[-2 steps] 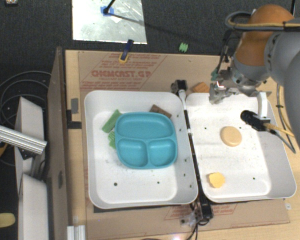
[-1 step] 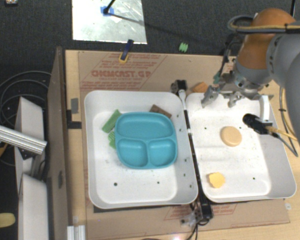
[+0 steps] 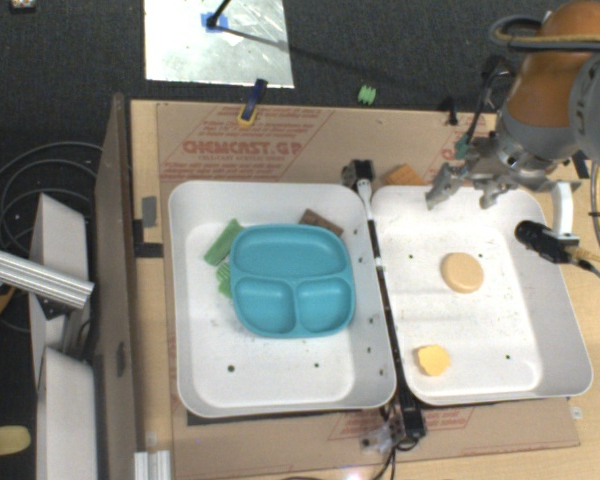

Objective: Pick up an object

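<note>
Bins sit side by side, so read them from the left. In the left bin (image 3: 195, 368) a blue tray (image 3: 290, 280) lies flat, covering part of a green piece (image 3: 221, 243) and a brown block (image 3: 321, 222) at its upper edge; both look awkward to pinch for that reason. Cross the divider and you find the right bin (image 3: 550, 368), where a tan disc (image 3: 462, 272) and a yellow piece (image 3: 432, 360) lie well apart on bare floor, which makes either the likelier target. The gripper (image 3: 465, 193) hangs over this bin's back rim, fingers spread apart and holding nothing, above and apart from the disc.
</note>
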Tool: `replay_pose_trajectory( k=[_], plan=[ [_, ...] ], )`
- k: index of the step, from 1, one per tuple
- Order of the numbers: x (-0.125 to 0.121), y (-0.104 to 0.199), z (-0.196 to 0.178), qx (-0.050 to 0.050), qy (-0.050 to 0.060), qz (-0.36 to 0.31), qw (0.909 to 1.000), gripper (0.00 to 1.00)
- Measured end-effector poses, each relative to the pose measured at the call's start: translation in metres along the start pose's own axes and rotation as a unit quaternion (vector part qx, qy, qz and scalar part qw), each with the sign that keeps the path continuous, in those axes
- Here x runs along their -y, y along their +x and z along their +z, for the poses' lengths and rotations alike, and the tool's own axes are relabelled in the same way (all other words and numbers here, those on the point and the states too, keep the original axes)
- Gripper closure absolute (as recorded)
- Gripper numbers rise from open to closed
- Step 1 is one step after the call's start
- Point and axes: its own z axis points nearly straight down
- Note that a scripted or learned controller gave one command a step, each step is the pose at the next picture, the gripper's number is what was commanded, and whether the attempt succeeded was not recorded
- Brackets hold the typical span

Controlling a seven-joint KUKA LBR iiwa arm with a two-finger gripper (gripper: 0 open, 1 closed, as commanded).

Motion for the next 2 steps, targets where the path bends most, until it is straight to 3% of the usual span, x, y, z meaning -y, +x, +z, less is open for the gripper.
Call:
replay_pose_trajectory(
  k=[1, 2],
  plan=[
    [0.031, -0.048, 0.018, 0.000, 0.004, 0.002, 1.0000, 0.00],
    [0.029, -0.060, 0.146, -0.001, 0.003, 0.001, 1.0000, 0.00]
  ],
)
